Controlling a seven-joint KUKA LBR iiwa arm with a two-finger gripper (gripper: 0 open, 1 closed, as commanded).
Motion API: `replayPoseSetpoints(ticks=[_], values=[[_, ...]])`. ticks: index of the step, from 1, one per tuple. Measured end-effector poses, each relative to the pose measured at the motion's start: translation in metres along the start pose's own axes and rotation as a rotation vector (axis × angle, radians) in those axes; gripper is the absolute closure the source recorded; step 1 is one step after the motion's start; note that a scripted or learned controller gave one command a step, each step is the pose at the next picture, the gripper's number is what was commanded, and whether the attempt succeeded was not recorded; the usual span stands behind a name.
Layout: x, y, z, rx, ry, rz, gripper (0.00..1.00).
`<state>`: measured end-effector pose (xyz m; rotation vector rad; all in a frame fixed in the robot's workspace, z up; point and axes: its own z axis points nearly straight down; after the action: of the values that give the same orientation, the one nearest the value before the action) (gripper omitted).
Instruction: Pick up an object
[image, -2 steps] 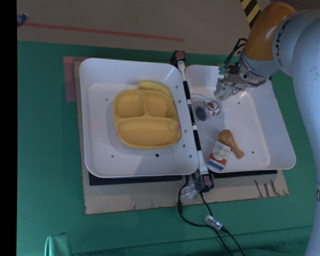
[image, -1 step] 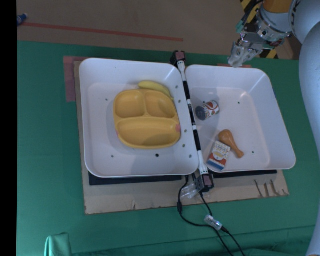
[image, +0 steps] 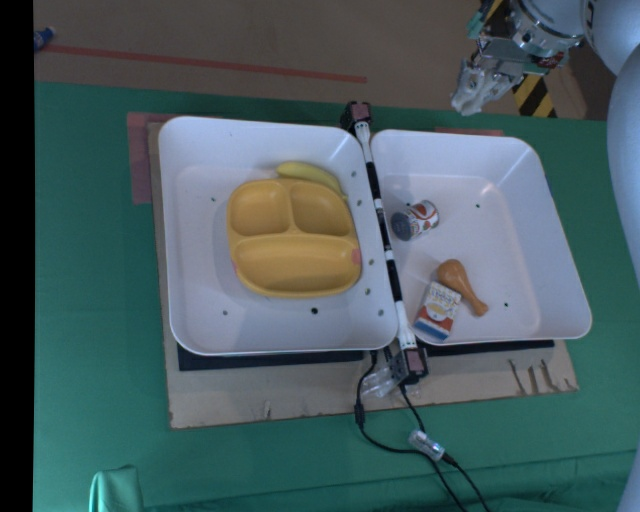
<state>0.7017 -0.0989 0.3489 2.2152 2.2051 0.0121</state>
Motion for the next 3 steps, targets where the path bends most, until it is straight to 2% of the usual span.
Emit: replayPoseSetpoints(ticks=[1,2,3], values=[[0.048,0.000,-0.022,0.000,0.000,0.000,1.00],[0.071,0.000,-0.044,0.002,0.001,0.001,1.00],[0.120,-0.001,-0.044,0.004,0.003,0.000,1.00]])
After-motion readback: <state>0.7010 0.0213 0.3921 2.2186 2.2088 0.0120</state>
